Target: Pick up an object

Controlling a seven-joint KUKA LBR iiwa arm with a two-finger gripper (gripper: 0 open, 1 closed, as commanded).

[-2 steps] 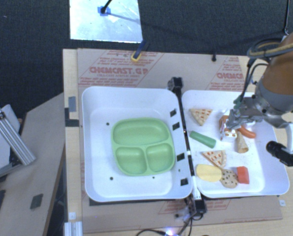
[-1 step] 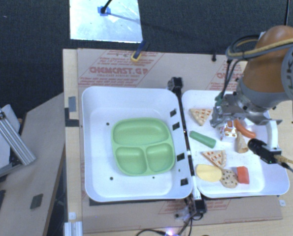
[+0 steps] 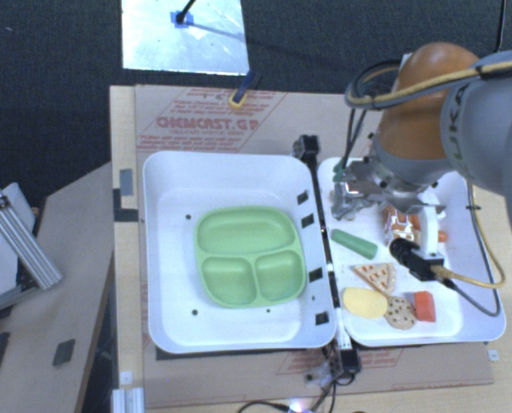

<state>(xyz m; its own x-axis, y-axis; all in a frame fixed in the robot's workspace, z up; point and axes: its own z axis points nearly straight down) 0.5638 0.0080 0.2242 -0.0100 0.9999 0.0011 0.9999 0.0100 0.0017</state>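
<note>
Grey arm (image 3: pixel 488 119), orange band (image 3: pixel 428 101) above wrist, black and yellow cables, metallic wrist block.

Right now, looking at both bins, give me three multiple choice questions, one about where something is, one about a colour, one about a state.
1. Where does the divided plate lie?
A. in the left bin
B. in the right bin
C. on the cardboard

2. What colour is that plate?
A. red
B. green
C. blue

3. How does the pizza slice lie?
A. stacked on the plate
B. held up by the gripper
C. flat on the right bin's floor

Answers: 1 A, the plate sits in the left bin. 2 B, it is pale green. 3 C, the slice lies flat below the green stick, apart from the gripper.
</note>
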